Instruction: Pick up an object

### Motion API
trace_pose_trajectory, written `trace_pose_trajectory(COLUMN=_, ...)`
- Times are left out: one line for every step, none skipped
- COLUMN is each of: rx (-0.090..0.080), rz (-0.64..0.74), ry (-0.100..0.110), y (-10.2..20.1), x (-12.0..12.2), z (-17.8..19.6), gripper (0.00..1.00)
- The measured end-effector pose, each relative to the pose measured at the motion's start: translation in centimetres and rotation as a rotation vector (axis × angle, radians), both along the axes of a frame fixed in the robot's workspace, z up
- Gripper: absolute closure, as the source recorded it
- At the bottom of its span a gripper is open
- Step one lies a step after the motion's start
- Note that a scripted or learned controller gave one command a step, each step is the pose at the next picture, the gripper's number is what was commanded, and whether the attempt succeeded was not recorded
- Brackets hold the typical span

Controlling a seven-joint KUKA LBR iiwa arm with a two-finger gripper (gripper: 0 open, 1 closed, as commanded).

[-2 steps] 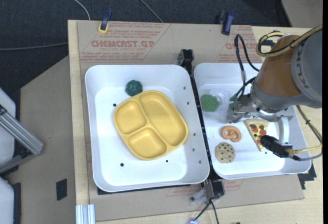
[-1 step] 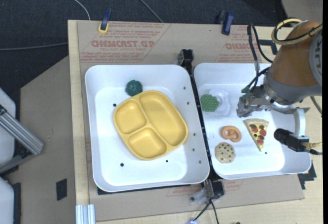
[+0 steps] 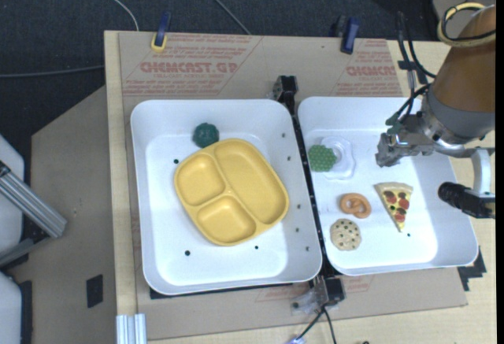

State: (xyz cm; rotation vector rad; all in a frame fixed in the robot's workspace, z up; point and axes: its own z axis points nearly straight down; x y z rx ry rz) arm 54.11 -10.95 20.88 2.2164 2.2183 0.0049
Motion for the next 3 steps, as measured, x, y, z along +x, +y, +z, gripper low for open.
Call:
trace_pose_trajectory(rx=0.003, rz=0.006, ry=0.002, y=5.3, x=2.3, z=0.7, gripper=1.00)
trace_pose_trajectory(rx=0.002, rz=0.004, ry=0.004, y=11.2, x=2.9, z=0.2, gripper=1.00)
trace_pose_trajectory(rx=0.004, rz=0.006, ry=0.004, y=16.6, x=3.6, z=0.0, gripper=1.00)
